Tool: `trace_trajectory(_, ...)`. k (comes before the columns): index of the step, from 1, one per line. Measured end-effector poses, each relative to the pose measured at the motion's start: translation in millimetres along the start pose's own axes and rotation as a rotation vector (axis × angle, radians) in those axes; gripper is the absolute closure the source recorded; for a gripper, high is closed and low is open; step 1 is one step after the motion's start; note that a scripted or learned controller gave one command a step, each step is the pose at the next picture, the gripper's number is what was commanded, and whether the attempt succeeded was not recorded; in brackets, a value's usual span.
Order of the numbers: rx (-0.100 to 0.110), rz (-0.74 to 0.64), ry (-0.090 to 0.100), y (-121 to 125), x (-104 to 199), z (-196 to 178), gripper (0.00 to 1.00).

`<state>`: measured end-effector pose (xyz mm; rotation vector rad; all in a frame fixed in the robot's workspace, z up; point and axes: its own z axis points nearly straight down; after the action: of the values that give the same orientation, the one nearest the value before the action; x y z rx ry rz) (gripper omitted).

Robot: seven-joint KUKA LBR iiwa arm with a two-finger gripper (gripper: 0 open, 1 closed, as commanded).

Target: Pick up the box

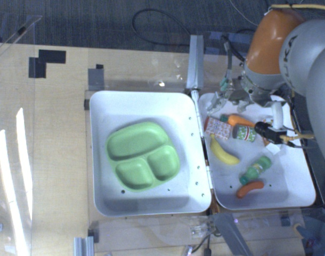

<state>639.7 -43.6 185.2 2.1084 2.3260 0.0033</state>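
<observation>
The box (217, 127) is a small red and white carton lying flat near the left wall of the right bin (301, 193). An orange carrot (238, 120) and a small bottle with a green label (244, 133) touch its right side. My gripper (225, 103) hangs over the far left corner of that bin, just beyond the box and above it. It is open, with nothing between the fingers. The grey arm with its orange band (271, 41) rises behind it at the upper right.
A yellow banana (225, 152), a green bottle (257, 168) and a red sausage-shaped toy (250, 188) lie nearer the front of the right bin. The left bin (98, 196) holds a green divided tray (144, 154). A metal post (195, 63) stands between the bins at the back.
</observation>
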Motion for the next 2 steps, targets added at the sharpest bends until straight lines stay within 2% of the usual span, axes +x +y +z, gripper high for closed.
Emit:
trace_trajectory(1, 0.000, -0.134, 0.000, -68.7, 2.0, 0.1, 0.00)
trace_trajectory(2, 0.000, -0.210, 0.000, -21.8, 22.0, -0.1, 0.00)
